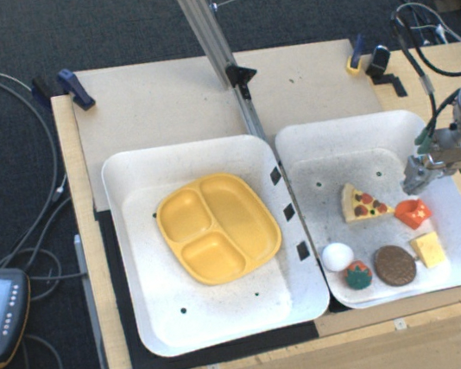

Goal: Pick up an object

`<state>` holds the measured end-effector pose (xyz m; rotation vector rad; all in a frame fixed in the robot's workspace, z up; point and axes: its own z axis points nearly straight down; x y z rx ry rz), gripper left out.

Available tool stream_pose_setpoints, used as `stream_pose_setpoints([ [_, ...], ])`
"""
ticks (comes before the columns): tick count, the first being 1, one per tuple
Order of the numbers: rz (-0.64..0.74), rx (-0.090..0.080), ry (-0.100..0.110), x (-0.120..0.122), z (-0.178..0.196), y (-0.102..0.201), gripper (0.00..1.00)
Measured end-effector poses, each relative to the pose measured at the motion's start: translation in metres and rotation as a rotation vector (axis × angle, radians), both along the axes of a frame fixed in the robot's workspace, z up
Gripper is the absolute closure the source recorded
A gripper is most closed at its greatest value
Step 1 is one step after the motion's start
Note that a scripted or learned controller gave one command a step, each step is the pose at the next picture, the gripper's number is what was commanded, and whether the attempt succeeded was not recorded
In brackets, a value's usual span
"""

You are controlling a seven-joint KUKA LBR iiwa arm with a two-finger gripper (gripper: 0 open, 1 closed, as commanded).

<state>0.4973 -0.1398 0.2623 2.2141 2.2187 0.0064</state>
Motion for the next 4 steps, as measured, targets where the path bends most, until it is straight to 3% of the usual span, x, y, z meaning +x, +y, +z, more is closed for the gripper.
stream_pose_setpoints([
  [2,0.006,0.004,0.006,0.051,0.002,0.105,1.00],
  [4,0.005,0.004,0.006,0.077,-0.012,0.211,1.00],
])
